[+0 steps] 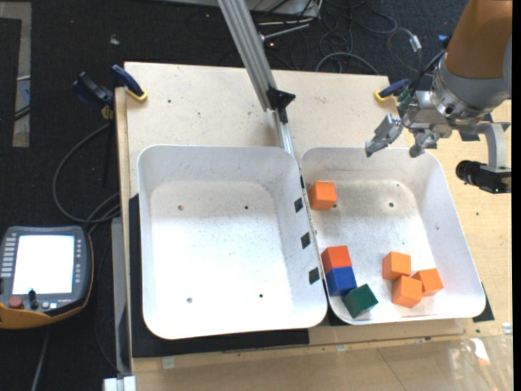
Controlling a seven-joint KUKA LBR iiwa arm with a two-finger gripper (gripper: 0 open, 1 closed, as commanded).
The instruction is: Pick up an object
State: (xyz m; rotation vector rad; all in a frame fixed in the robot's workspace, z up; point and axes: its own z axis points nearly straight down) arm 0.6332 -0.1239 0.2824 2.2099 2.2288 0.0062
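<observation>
I am watching the claw (400, 139) hanging open and empty at upper right, above the right white bin's (461, 233) rim; reaching for clustered lower-right cubes, like the orange foam cube (396, 265), risks nudging neighbours.

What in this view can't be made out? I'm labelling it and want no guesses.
- Arm: cut off by the camera view's top and right edges.
- Blue cube: upper side covered by the orange cube resting on it.
- Handheld screen: washed out white, unreadable.
- Gripper: small and foreshortened.
</observation>
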